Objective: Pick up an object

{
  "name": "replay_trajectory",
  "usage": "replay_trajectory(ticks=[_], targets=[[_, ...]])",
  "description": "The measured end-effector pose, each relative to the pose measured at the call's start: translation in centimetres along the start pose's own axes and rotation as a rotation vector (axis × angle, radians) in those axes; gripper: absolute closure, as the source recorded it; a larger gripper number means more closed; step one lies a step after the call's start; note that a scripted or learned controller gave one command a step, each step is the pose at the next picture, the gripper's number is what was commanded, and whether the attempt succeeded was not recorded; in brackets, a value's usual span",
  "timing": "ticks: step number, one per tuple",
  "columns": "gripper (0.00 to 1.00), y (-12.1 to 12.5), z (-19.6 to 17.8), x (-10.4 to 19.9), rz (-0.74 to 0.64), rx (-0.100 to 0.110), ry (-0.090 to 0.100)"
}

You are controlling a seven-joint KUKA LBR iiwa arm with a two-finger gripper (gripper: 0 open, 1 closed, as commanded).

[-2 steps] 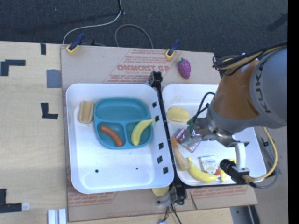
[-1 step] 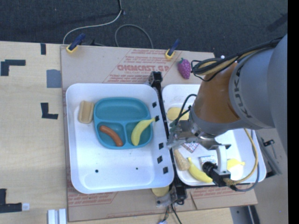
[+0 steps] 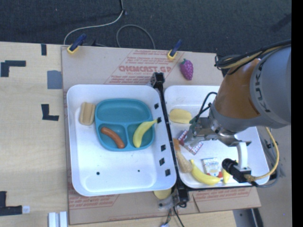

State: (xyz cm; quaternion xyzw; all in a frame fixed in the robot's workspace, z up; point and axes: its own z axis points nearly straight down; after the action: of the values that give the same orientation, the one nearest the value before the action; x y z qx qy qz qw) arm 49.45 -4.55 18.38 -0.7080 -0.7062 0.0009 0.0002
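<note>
From above, the grey arm (image 3: 251,96) reaches over the right bin (image 3: 262,141) on the worktop, its pincer (image 3: 193,135) low at the bin's left part, just above a red-and-white packet (image 3: 191,147). Whether the pincer is apart or together I cannot tell. Near it lie a pale yellow piece (image 3: 180,116), a yellow banana (image 3: 204,175) and a small card (image 3: 211,166). The left bin (image 3: 118,178) holds a blue divided plate (image 3: 124,123) with a sausage (image 3: 112,137) and a second banana (image 3: 141,133); a bun (image 3: 87,113) lies beside the plate. A purple grape bunch (image 3: 187,69) sits on the cardboard behind the bins.
</note>
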Motion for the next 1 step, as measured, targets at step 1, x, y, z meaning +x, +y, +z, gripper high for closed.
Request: replay_trajectory(ticks=[1], targets=[[1.00, -0.34, -1.77, 3.87, -0.007, -0.001, 0.002]])
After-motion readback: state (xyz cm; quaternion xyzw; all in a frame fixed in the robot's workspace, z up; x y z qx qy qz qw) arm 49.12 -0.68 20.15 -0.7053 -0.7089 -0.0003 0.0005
